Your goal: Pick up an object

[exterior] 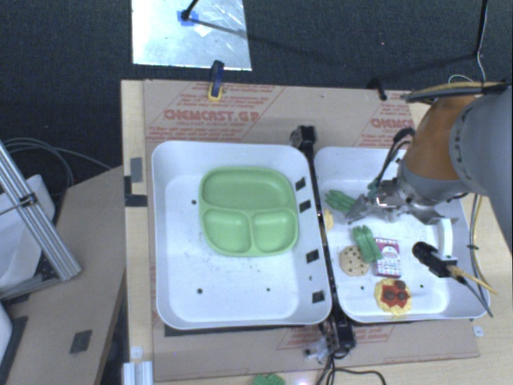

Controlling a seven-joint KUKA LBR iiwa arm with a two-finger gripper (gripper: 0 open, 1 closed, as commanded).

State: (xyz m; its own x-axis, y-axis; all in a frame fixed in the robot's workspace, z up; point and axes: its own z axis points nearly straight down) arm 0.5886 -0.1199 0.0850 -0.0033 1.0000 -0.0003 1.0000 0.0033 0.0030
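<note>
gripper [358, 209], green toy [338, 200] just beside

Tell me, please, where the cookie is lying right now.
The cookie lies in the right-hand bin, near its left wall, just below-left of a green toy and up-left of the small pizza.

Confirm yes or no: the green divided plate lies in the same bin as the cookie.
No: the green divided plate lies in the left bin, the cookie in the right bin.
</note>
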